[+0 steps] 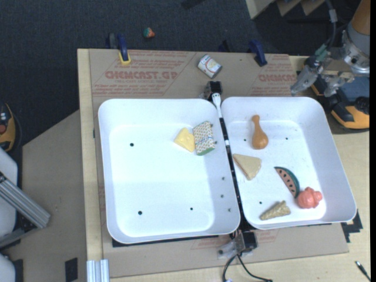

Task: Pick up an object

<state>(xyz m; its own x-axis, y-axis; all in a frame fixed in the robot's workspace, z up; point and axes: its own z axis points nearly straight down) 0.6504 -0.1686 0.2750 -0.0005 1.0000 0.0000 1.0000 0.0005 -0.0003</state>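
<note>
Dark blue carpet (59, 16) surrounds a brown board (176, 69) held by blue clamps (122, 44) at its far edge.

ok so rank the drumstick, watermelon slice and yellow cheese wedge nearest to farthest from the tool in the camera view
From the tool, upper right:
1. Drumstick, top of the right bin.
2. Watermelon slice, lower in the right bin.
3. Yellow cheese wedge, left bin.

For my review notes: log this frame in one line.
gripper: above right bin's far edge, holding nothing | right bin: five items | left bin: two items
</note>
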